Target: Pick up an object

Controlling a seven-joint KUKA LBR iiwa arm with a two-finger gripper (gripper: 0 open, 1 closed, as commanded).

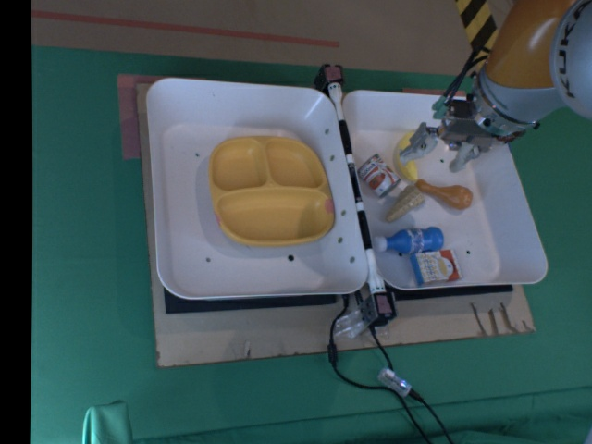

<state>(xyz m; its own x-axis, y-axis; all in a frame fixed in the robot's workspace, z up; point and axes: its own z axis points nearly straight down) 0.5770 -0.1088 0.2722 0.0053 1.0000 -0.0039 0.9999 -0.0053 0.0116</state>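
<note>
- Lying under everything: a green bench mat [83, 248], flat and matte, with a brown cardboard sheet [277, 336] on it, ragged at its near right edge.
- Sitting side by side on the cardboard: two shallow white plastic bins with rounded corners, the left bin [185, 109] larger in view, the right bin [513, 239] touching it along a black-and-white divider strip [350, 169].
- Reaching in from the right: a grey arm with an orange band [532, 26], smooth and rounded.
- Resting in the middle of the left bin: a yellow three-compartment plate [270, 191], glossy, with wide bare floor all round it.
- Hovering over the upper part of the right bin: the gripper [442, 151], metal fingers spread apart, nothing between them.
- Lying just below the gripper: a brown toy drumstick [446, 194], smooth, thick end toward the right.
- Showing partly under the left finger: a curved yellow piece [403, 158], kind unclear.
- Lying near the divider, left of and below the gripper: a small red-and-white can [376, 175], tilted on its side.
- Touching the drumstick's thin end: a tan ridged cone [404, 205].
- Lying nearer the front: a blue bottle with a white cap [413, 240], on its side.
- Sitting just beside the bottle: a small orange-and-white carton [435, 266], near the front wall.
- Leaving open floor along the right bin's right side.
- Trailing off the cardboard's front edge: black cables [370, 368].
</note>
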